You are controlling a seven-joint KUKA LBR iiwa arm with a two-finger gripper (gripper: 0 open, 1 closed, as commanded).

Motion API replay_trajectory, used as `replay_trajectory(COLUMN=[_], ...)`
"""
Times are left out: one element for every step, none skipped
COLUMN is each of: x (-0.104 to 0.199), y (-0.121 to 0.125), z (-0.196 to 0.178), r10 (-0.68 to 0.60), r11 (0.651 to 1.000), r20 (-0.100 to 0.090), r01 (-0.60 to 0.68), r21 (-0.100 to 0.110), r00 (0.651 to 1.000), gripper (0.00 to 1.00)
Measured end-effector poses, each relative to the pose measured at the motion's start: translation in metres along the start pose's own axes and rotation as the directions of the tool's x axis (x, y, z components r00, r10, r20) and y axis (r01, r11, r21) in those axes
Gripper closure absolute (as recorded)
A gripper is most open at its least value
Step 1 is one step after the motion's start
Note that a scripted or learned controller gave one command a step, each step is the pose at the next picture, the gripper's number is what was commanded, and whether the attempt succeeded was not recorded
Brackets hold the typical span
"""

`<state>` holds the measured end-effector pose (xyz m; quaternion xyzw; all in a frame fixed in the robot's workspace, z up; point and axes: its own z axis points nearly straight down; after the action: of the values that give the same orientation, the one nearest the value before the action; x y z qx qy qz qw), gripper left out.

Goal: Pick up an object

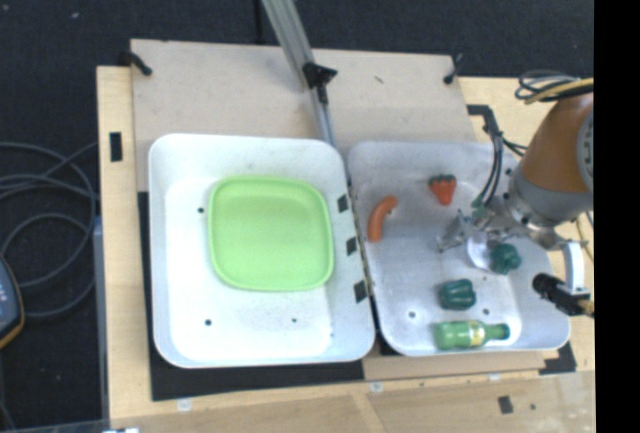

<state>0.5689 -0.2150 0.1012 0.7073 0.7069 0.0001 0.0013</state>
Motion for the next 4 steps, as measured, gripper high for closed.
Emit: replay_trajectory(x=[-0.001, 0.001, 0.004, 0.012], y=[0.001, 0.003, -0.002, 0.004], z=[-0.013, -0.056, -0.101, -0.150], r10=[0.001, 0.000, -0.001, -0.001], r11=[1.000, 1.000, 1.000, 1.000], r20=[0.001, 0.000, 0.000, 0.000], r01=[-0.001, 0.000, 0.001, 0.001], r21=[-0.005, -0.002, -0.003, -0.003], r00=[1.000, 1.000, 1.000, 1.000], gripper=[1.00, 1.00, 1.00, 1.00])
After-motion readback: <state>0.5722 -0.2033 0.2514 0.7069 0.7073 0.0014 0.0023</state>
